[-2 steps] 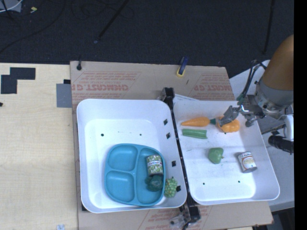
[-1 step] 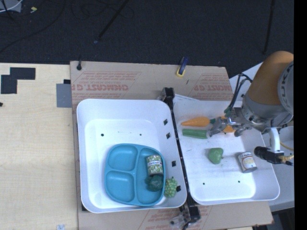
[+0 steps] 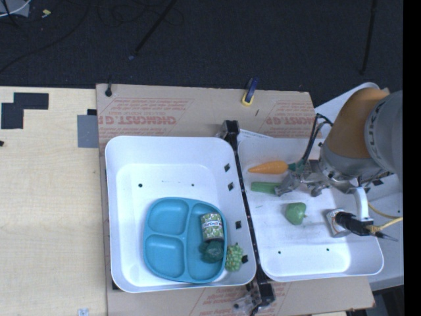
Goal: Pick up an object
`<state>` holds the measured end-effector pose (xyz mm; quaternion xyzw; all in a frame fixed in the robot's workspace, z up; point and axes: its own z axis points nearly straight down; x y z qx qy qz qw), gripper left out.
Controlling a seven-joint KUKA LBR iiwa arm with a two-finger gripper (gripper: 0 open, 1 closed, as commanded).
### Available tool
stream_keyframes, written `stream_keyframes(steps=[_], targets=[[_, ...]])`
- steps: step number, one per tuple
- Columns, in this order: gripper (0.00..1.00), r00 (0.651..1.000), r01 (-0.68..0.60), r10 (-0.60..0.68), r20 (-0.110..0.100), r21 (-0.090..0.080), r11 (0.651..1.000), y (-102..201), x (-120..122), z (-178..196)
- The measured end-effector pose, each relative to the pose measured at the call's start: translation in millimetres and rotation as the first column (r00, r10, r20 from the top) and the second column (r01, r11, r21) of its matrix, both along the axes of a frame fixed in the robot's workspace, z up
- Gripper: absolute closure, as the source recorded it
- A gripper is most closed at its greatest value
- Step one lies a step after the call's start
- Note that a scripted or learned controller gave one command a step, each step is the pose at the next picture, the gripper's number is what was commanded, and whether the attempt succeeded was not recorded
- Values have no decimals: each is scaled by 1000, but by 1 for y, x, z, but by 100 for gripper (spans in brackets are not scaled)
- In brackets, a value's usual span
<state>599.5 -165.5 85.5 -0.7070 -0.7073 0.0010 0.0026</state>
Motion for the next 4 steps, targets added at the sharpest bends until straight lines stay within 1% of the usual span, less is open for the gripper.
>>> stream_keyframes(steps=[1,2,3,4], targets=[[100,1000,2,-2,5,0,1000,-1,1,14],[100,1000,1,-1,7,-3,1000,-6,6,75],[100,1000,0,0,8,-3,1000,-6,4,138],[100,1000,-1,1,5,-2,1000,-6,4,142]])
